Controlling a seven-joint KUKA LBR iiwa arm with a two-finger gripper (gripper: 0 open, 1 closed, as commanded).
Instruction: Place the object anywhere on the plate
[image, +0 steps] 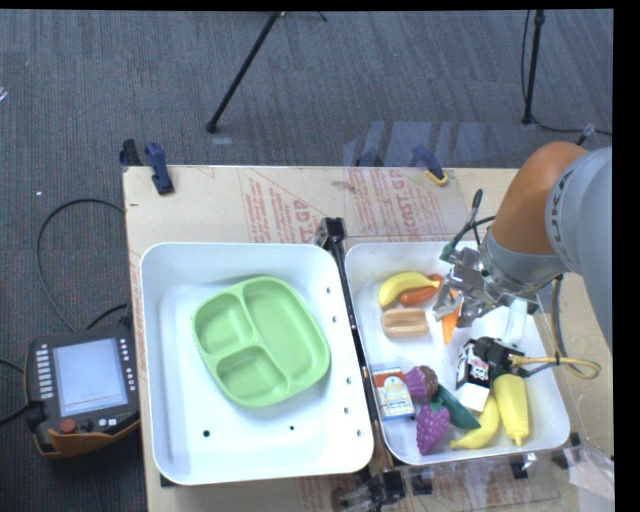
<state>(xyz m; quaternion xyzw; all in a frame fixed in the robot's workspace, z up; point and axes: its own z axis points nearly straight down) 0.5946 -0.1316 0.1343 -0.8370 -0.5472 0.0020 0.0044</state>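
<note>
A light green plate (262, 340) with three compartments lies in the left white bin (165, 300), with nothing on it. My gripper (458, 298) is down in the right bin (560, 420), near its back right part. An orange carrot-like piece (449, 326) pokes out just below the gripper, touching or very close to it. Left of the gripper lie a yellow banana (398, 287) with a red-orange piece (420, 295) against it, and a hot dog bun (405, 322).
The right bin's front part holds a small carton (392, 393), purple grapes (432, 428), a green item (456, 408), a black and white pack (475, 366), a corn cob (511, 406) and another banana (480, 432). A teach pendant (85, 385) lies left of the bench.
</note>
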